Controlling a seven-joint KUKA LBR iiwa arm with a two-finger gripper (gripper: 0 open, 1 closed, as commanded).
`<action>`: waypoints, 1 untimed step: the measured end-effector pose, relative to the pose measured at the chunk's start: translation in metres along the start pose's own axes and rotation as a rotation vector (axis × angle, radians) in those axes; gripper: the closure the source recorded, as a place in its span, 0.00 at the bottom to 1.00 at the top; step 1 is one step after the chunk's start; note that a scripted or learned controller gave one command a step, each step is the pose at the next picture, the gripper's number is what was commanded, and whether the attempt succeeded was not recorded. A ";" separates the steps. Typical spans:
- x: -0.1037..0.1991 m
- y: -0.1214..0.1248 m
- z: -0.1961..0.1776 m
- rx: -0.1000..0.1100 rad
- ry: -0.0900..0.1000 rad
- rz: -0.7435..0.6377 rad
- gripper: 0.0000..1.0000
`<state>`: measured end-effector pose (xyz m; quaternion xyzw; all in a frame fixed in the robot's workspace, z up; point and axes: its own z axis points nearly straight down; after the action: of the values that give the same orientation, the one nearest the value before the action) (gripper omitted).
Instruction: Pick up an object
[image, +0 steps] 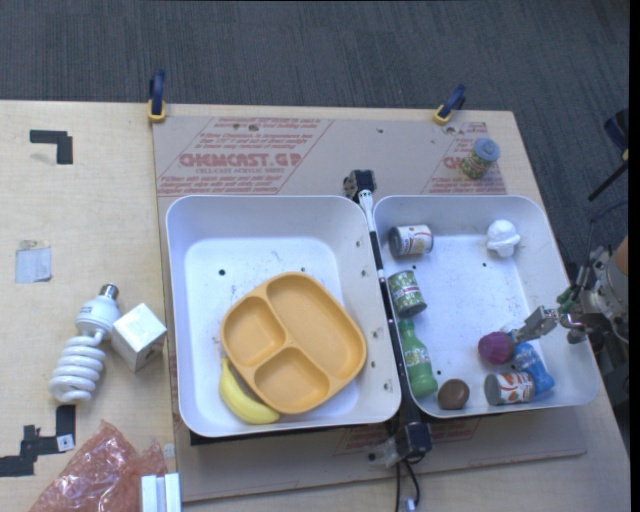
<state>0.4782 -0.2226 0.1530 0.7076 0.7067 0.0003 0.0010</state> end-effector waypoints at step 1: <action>0.000 0.002 -0.010 -0.003 -0.001 0.000 1.00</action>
<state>0.4801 -0.2230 0.1632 0.7077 0.7065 0.0009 0.0028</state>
